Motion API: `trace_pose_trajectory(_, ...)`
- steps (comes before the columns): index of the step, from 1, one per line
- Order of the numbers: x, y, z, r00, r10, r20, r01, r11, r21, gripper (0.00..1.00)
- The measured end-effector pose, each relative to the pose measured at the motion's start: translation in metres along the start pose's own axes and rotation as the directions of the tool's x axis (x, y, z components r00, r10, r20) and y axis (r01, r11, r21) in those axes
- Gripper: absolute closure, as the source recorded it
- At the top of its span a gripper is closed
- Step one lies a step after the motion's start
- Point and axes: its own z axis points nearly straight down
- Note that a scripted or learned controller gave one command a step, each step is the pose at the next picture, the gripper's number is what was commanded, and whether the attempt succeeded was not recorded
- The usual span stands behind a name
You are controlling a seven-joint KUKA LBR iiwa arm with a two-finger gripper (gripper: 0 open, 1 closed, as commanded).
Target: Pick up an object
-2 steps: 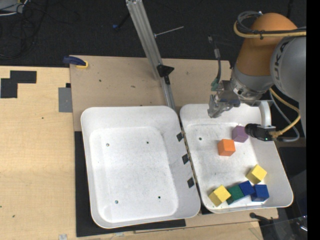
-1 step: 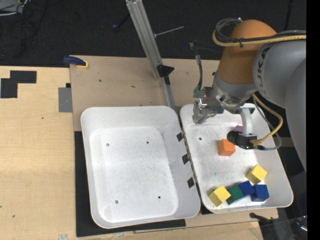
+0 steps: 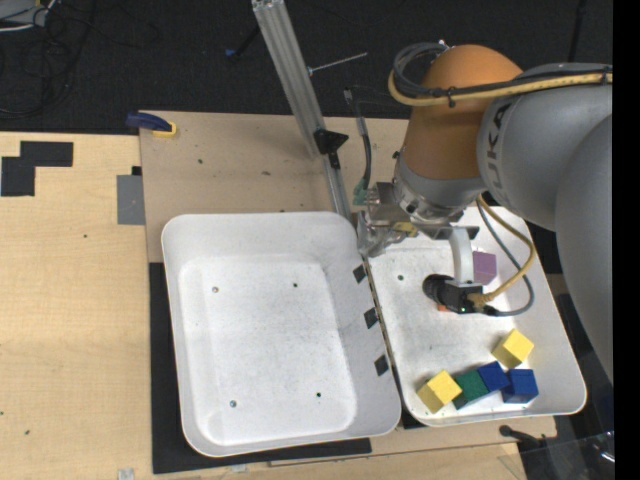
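**Progress:** nothing lifted yet; the whole pick is judged still to do. The tool [image 3: 380, 226] hangs over the far left corner of the right bin [image 3: 420, 340]. Whether it is open or closed cannot be told, and no object is seen in it.

**Candidates, right bin:**
- purple block [image 3: 484, 265], near the arm
- yellow block [image 3: 515, 348]
- near-edge cluster: yellow block [image 3: 438, 390], green block [image 3: 468, 386], two blue blocks [image 3: 508, 380], touching

**Surroundings:** left bin [image 3: 175, 233]; slanted metal bar [image 3: 295, 78] on the tabletop [image 3: 230, 158], beside the tool.

**Obstructions:** bin wall and bar crowd the tool; the tight cluster may hinder a clean grasp.
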Motion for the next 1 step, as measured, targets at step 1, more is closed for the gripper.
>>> trace_pose_trajectory(1,0.0466,-0.0198,0.0089,1.0,0.001,0.001,-0.001,1.0,0.002,1.0)
